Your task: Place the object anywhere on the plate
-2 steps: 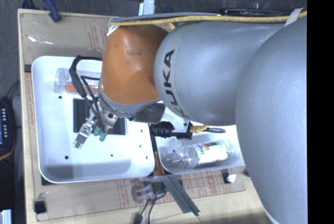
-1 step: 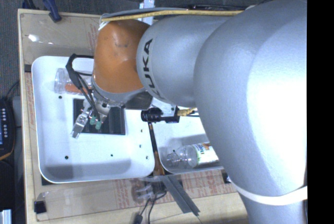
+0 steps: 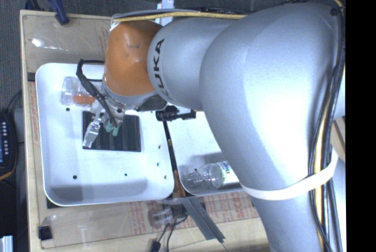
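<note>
From my console, the gripper point(image 3: 101, 127) hangs over the dark square plate point(image 3: 126, 138) in the left bin point(image 3: 59, 174), at the plate's left edge. I cannot tell whether it grips anything. A clear plastic bottle with an orange part point(image 3: 76, 94) lies near that bin's upper left corner, beside the plate; another clear bottle point(image 3: 208, 175) lies in the right bin point(image 3: 194, 191). I judge either one light, slick and crushable, best pinched across the body.

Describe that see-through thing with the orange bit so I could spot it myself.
Start at the left white bin, the one with the black plate in its middle. Look toward its upper left corner: a small clear plastic bottle lies there on its side, apart from the plate, the only thing with orange inside.
</note>
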Controlling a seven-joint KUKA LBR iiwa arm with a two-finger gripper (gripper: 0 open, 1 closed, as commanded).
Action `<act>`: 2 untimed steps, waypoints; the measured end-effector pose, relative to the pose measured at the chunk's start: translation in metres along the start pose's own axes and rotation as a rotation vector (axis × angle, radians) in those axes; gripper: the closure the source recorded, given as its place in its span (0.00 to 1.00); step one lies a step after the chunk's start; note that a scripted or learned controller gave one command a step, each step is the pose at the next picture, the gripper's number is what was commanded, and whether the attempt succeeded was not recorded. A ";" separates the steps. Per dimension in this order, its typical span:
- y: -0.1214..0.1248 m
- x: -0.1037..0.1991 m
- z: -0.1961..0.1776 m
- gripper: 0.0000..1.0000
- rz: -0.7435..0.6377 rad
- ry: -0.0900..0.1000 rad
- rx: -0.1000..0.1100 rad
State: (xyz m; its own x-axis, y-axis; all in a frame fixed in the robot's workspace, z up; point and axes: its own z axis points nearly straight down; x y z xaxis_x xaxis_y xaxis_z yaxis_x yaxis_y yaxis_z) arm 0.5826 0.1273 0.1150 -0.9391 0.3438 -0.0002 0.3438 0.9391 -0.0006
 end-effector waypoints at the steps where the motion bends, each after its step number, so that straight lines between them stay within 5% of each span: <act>1: 0.000 0.000 0.000 0.00 0.000 0.000 0.000; 2: 0.012 -0.046 0.026 0.00 -0.339 0.059 0.013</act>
State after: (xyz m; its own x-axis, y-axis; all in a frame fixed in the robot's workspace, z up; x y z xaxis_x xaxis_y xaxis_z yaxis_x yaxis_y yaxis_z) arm 0.6305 0.1229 0.0892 -0.9982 0.0116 0.0595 0.0114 0.9999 -0.0034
